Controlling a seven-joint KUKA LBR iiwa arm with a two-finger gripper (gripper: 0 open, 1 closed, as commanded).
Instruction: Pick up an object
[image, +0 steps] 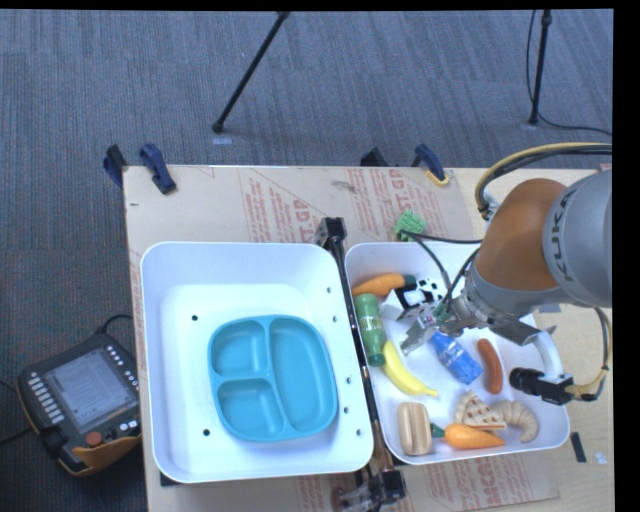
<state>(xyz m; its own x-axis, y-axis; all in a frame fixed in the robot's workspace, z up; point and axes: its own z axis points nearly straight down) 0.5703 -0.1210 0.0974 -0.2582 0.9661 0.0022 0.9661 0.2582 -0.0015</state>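
My gripper (424, 332) hangs low over the middle of the right bin (520, 455), its fingers open with nothing between them. A small blue bottle (456, 359) lies just right of and below the fingertips, close to them. To the gripper's left lie a green bottle (370, 328) and a yellow banana (403, 370). An orange carrot (378, 285) and a black-and-white toy (426, 292) lie behind it. A red sausage (489, 365) is to the right of the blue bottle.
The bin's front holds a tan cylinder (413, 428), a small carrot (470, 436), a waffle piece (474, 408) and a croissant (525, 420). The left bin (170, 300) holds a blue divided plate (272, 378). A green piece (410, 225) lies on the bench behind.
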